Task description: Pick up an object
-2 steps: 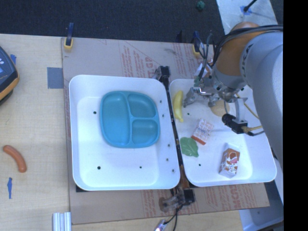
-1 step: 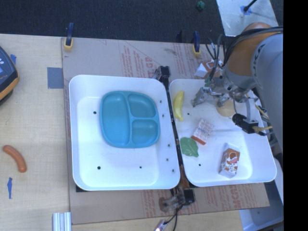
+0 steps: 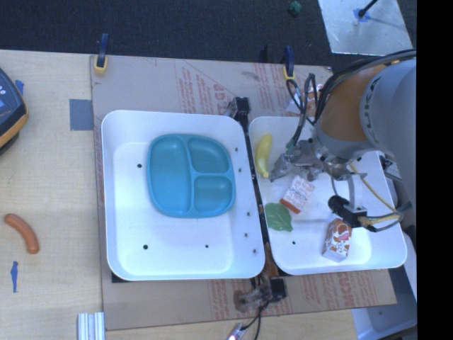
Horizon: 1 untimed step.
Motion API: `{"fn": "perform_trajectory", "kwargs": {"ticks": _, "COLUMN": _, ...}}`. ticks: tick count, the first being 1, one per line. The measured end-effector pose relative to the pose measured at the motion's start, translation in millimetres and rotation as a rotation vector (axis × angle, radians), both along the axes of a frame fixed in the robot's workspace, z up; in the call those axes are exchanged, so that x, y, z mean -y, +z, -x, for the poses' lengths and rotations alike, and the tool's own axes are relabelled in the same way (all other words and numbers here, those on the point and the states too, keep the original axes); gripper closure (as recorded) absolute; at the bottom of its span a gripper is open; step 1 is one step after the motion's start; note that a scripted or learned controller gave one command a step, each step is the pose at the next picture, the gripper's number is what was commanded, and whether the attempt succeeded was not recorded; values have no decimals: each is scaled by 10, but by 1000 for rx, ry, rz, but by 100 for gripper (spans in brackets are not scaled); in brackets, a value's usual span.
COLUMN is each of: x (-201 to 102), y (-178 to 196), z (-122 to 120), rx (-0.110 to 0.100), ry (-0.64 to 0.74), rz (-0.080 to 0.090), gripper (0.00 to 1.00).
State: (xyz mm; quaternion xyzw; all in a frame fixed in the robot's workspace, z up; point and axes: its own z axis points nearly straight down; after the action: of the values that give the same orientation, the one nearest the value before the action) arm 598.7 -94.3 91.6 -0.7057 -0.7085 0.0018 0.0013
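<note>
The objects to choose from all lie in the right bin [image 3: 311,264]. There is a yellow banana [image 3: 262,154] near its left wall, a green leafy piece [image 3: 278,218] lower on the same side, a small white and red packet [image 3: 299,193] near the middle, and a small carton [image 3: 338,239] near the front right. All of them rest on the bin floor; none is lifted.

The gripper [image 3: 303,159] is low over the back part of this bin, between the banana and the packet, with nothing visibly between its fingers. I cannot tell if it is spread or pressed together, because the wrist covers it.

So I judge the pick is not yet done: the grasp and the lift are both left.

The left bin [image 3: 113,190] holds a blue divided plate [image 3: 190,174]. A toy sausage [image 3: 23,233] lies on the bench, well apart.
</note>
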Motion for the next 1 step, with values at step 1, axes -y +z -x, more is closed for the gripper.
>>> {"fn": "perform_trajectory", "kwargs": {"ticks": 1, "x": 26, "y": 16, "z": -534, "rx": -5, "ry": 1, "rz": 1, "gripper": 0}}
